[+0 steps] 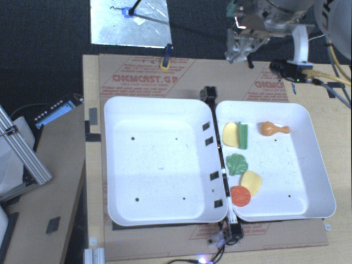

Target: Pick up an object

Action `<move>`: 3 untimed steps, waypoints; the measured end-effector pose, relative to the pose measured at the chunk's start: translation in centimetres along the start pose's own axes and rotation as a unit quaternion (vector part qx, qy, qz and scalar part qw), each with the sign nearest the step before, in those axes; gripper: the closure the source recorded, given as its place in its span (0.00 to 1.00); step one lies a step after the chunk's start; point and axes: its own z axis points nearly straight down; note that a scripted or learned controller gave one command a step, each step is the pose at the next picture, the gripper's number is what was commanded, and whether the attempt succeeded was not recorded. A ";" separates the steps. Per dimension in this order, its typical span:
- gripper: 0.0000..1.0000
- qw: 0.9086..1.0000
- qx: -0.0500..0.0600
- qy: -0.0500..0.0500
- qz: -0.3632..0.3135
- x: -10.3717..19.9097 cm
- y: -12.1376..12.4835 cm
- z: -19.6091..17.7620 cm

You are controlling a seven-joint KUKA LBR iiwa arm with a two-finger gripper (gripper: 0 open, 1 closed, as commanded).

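Nearest the camera, the right bin (pixel 308 164) holds all the small things, grouped along its left wall. A red disc (pixel 240 196) lies closest to the front rim, touching a yellow piece (pixel 252 181) just behind it. A green leafy piece (pixel 237 163) sits behind those, close to the divider between the bins. Farther back, a yellow slice (pixel 231 134) and a green stick (pixel 242 136) lie side by side, touching. An orange drumstick-shaped toy (pixel 272 128) lies apart to their right, near the far rim. The centre and right part of this bin's floor are bare.

The left bin (pixel 159 158) shows only its white floor.

Beyond the bins, the hand (pixel 240 53) hangs above the bench (pixel 143 73), clear of the right bin's far rim. Nothing is visible between its fingers; open or closed cannot be told.
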 end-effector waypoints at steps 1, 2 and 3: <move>1.00 1.000 -0.001 0.001 0.000 3.3 -8.6 -7.7; 1.00 1.000 0.002 0.001 0.000 6.5 -16.3 -10.7; 1.00 1.000 0.003 -0.002 0.007 0.5 -16.0 -10.4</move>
